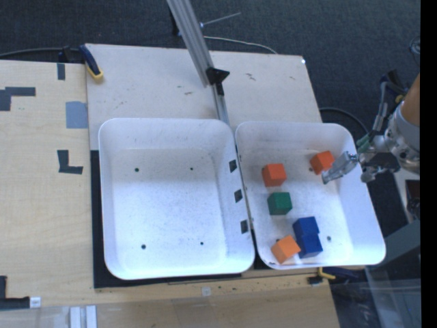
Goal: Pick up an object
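The claw (348,167) hovers at the right bin's (365,241) far-right rim, the orange block (321,161) just beside it leftward; its opening cannot be told.

1. The arm (408,118) enters from the right edge, its wrist angled down and leftward.
2. The gripper (351,167) points left, its two fingers spread apart with nothing between them.

High slanted view over both bins (171,132)

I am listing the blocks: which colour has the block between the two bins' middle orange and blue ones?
Green, seen in the camera view.
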You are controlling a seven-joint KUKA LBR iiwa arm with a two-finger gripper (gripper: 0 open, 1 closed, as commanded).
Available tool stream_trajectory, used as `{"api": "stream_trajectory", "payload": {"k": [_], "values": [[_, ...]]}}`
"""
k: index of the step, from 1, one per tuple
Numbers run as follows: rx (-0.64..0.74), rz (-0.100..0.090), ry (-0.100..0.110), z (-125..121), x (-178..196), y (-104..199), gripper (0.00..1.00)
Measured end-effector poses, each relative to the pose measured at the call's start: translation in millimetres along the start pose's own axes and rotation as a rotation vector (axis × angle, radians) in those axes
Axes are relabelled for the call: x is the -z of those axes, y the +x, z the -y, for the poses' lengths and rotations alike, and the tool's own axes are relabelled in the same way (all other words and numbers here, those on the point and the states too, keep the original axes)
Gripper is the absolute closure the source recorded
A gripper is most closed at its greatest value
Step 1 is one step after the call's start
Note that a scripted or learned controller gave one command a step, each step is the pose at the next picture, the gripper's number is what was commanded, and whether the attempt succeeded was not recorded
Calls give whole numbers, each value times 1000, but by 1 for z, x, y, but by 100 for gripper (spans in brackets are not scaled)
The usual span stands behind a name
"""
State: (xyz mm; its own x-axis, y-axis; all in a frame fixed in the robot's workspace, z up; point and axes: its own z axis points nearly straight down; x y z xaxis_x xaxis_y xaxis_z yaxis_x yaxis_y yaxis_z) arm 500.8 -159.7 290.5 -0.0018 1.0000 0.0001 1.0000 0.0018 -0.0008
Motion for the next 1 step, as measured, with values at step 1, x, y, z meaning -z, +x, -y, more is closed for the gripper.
{"api": "stream_trajectory", "payload": {"k": [1], "values": [[0,-3,9,4,-120,41,0]]}}
